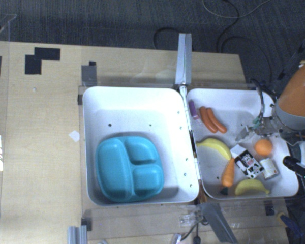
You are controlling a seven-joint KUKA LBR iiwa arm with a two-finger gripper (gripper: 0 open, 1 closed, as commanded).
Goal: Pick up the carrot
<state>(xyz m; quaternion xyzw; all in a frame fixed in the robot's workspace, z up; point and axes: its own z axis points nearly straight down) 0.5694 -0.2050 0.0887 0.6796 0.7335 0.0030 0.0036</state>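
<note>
The carrot (227, 172) is orange with a dark stub at its near end. It lies nearly upright in the view near the front of the right bin (229, 101), between a banana (216, 147) behind it and a second banana (251, 187) to its right. My gripper (249, 131) hangs over the bin's middle right, below the grey arm with the orange band (299, 95). It is behind and to the right of the carrot and apart from it. Nothing shows between the fingers.
Also in the right bin are two sausages (212, 119), an orange (264, 147), a black-and-white box (246, 162), a silver can (269, 169) and a purple item (192, 108) at the left wall. The left bin (127, 103) holds a blue divided tray (129, 168).
</note>
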